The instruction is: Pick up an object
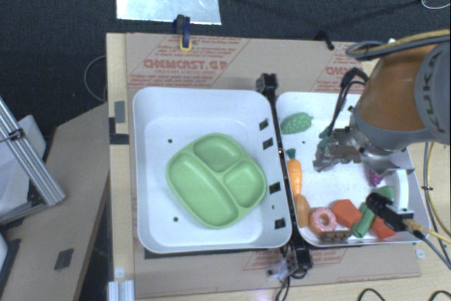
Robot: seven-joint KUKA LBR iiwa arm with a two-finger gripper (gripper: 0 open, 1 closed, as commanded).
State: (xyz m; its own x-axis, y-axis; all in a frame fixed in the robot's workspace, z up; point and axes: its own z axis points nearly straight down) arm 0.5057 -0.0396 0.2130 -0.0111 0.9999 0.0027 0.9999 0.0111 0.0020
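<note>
We take the right bin (310,106) as our landmark: the hand (325,155) hangs over its bare middle, under the grey arm (405,99) with its orange band. Whether the hand is released or clenched we cannot tell, and we see nothing caught in it. The candidates lie around it: a green leafy toy (297,123) near the bin's far left corner, a carrot (294,175) along its left wall, and a crowded near edge with a pink donut (323,219), an orange block (345,211) and a green stick (365,220) packed close together, some touching. The left bin (151,123) carries 1 green divided plate (216,180). We judge the step in hand to be choosing a target and descending. To do it well, we would favour the carrot or the leafy toy, since each lies apart from its neighbours, and close across the carrot's narrow width. The wall beside the carrot may block 1 side, so we would centre carefully and go fully down before closing, then lift straight up.
</note>
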